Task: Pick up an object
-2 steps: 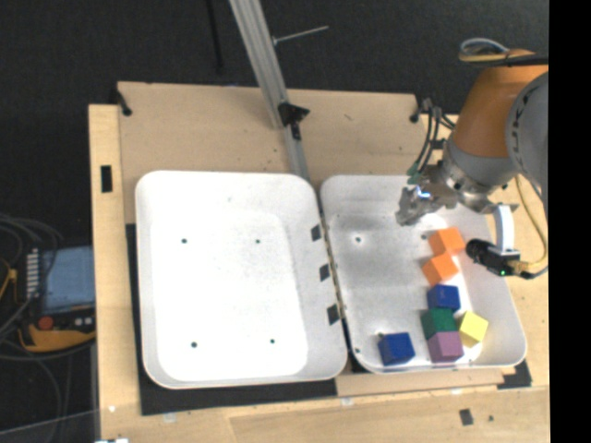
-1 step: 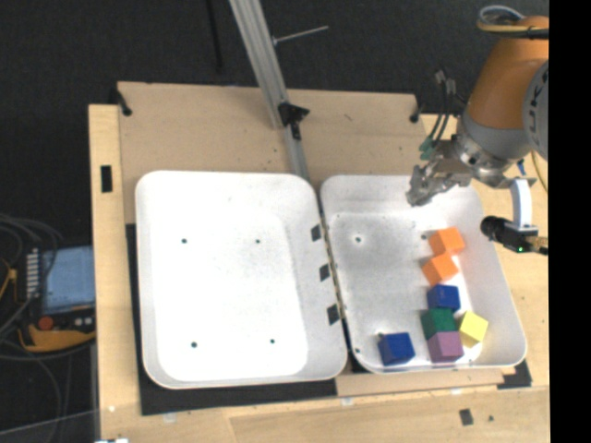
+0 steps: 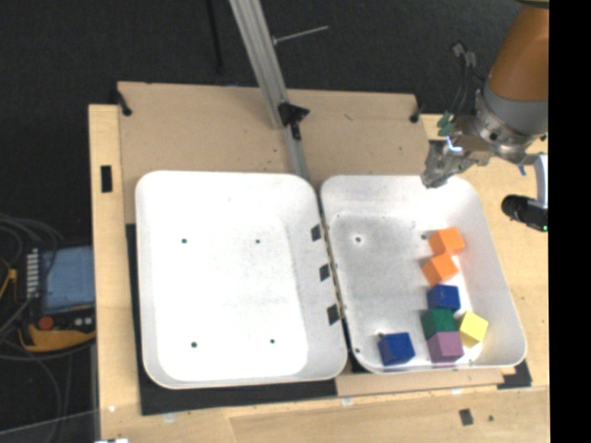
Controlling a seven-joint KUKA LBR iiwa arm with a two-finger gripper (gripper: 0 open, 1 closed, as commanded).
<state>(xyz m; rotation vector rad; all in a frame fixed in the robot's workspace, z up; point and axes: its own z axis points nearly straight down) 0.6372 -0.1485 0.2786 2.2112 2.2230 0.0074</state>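
Blocks lie well below the jaws in the right bin (image 3: 369, 201): blue block (image 3: 396, 348), purple (image 3: 446, 344), green (image 3: 438, 322), second blue (image 3: 444, 298), two orange blocks (image 3: 445, 253), yellow (image 3: 474, 327). Gripper (image 3: 437, 175) hovers over the bin's far rim.

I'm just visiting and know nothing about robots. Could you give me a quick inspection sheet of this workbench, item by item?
Surface: wooden bench bearing a left white bin and a right white bin, side by side.
Job's things: all in the right bin, along its right and near sides: two orange blocks, two blue blocks, a green block, a yellow block, a purple block.
Clutter: nothing seen.
Grippers: pincer above the right bin's far right corner, nothing seen in it; fingers unclear.
Cables: dark cables left of the bench.
Surroundings: handheld controller on the left; slanted metal rail behind the bins.
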